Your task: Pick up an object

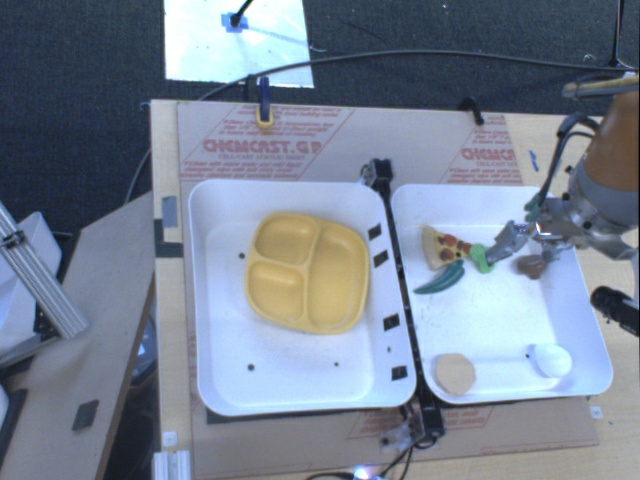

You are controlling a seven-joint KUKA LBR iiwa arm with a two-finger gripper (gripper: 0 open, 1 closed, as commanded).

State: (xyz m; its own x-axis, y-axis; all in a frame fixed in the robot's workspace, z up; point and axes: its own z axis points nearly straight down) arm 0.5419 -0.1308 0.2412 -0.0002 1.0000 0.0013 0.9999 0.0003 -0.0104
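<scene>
The left bin holds a yellow divided plate near its centre. In the right bin a pizza slice toy lies at about 10 o'clock from the bin's middle. A green chili pepper lies just below it, touching or nearly touching it. A round tan cookie sits at 7 o'clock and a white egg at 5 o'clock. A small brown object lies at 2 o'clock, just beside the fingers.

The arm comes in from 3 o'clock. The gripper points toward 9 o'clock, low over the bin, next to the pepper's green stem end. Whether its fingers are apart or together I cannot tell.
</scene>
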